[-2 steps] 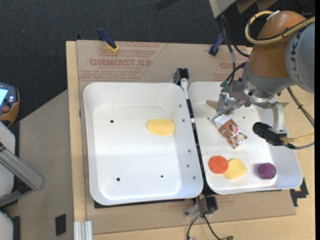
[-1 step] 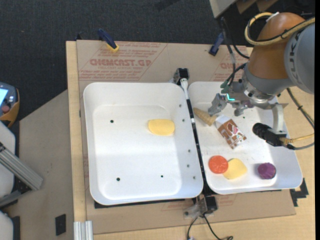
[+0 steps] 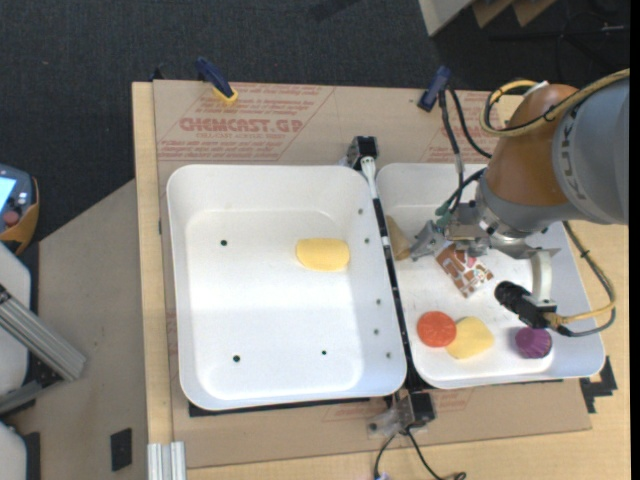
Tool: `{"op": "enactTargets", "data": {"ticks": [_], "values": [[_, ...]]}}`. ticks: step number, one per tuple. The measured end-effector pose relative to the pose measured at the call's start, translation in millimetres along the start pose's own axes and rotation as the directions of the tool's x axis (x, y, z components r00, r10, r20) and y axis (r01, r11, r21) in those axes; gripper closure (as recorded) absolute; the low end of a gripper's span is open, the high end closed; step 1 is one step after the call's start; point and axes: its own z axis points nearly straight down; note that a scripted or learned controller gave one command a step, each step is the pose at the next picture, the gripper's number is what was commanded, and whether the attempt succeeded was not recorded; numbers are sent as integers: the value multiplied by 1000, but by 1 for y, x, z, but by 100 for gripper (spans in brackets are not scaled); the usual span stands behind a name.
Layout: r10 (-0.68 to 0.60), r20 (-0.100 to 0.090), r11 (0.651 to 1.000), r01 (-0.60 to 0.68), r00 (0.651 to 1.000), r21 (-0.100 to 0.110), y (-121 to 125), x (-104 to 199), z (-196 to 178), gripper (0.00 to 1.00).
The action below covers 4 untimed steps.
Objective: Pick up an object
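Two white bins: left bin (image 3: 250, 318) fills the centre-left of the frame, right bin (image 3: 412, 196) sits against it at centre-right. Arm (image 3: 590, 158) comes in from the right edge, orange band over the upper half of the right bin, wrist pitched down toward that bin's middle. Gripper (image 3: 446, 240) hangs low over the bin's left-centre, right above or on a red-and-white packet (image 3: 466, 270); can't tell whether it's open or closed, or whether it has the packet (wrist body blocks the view). My guess is the packet is the target: looks like a thin crinkly wrapper, so light, floppy and slick, likely to slide or fold. I'd pinch across its short width near the middle, not a corner. Alternatives along the right bin's lower edge: yellow lump (image 3: 472, 337), touching an orange-red disc (image 3: 436, 329) on its left, and a purple piece (image 3: 533, 342) further right, apart from both. These look like small toy food, light and fairly stiff; rounded sides may squirt out, so grip across the widest part. One more yellow piece (image 3: 322, 255) lies alone mid-left bin, well apart from the gripper.
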Motion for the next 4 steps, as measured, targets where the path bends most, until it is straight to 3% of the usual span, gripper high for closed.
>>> {"op": "enactTargets", "data": {"ticks": [1, 2, 3, 4], "values": [[5, 1, 1000, -5, 1000, 15, 29, -58, 23, 0], [5, 1, 1000, -5, 1000, 15, 21, -114, -13, 0], [-2, -21, 1000, 3, 1000, 30, 91, -128, 24, 0], [-1, -13, 1000, 1, 1000, 20, 31, -129, 22, 0]]}}
